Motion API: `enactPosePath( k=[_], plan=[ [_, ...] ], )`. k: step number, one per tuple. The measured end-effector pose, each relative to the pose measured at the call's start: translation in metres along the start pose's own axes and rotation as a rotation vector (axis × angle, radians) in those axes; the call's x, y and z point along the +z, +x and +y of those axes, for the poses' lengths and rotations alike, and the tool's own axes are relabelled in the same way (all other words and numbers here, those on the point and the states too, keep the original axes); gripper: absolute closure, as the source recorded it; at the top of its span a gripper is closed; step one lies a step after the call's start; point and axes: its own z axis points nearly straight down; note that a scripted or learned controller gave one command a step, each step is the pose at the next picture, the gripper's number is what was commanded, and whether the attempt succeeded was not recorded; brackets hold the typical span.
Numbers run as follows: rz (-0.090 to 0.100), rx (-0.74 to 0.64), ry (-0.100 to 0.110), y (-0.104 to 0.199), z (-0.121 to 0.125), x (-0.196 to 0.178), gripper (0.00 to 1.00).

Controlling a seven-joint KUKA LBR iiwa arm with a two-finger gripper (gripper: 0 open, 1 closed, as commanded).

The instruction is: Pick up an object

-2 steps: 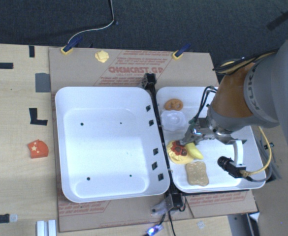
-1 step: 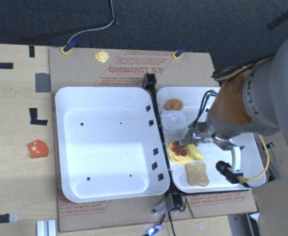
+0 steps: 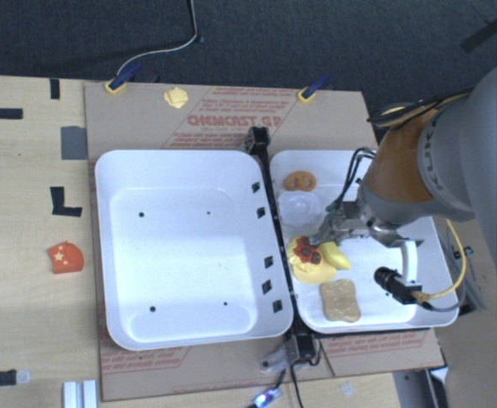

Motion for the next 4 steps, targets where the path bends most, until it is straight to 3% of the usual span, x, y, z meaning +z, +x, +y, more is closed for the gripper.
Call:
enactPosePath(
  k=[1,2,3,4],
  plan=[
    [-0.001,0.001,0.014,-0.015,0.0,-0.033,1.0],
    [0.0,0.002,0.016,-0.025,-0.032,-0.079,1.0],
    [0.003,-0.011,0.014,0.097,0.007,-0.092,1.0],
    [0.0,0.0,0.021,0.113,-0.034,-0.107,1.0]
  ],
)
